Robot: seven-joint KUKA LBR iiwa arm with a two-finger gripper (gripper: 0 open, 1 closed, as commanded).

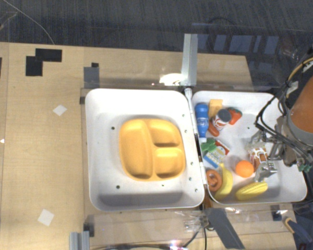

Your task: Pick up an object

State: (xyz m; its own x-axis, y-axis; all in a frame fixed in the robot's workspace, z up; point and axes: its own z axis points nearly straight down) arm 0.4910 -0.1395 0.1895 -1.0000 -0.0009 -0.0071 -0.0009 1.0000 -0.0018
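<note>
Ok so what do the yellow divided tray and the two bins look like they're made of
The yellow divided tray looks like moulded plastic with a smooth, slightly glossy finish: rounded compartment walls, even colour and soft highlights. The left bin and right bin look like white formed plastic or possibly coated metal; rounded corners, uniform matte surface and small dark holes show, but the view leaves that open.

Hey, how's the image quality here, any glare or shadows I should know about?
Camera view: bright glare patch on the bench just above the left bin; soft shadow along that bin's lower inside wall; the gripper and small items in the right bin look slightly soft.
</note>
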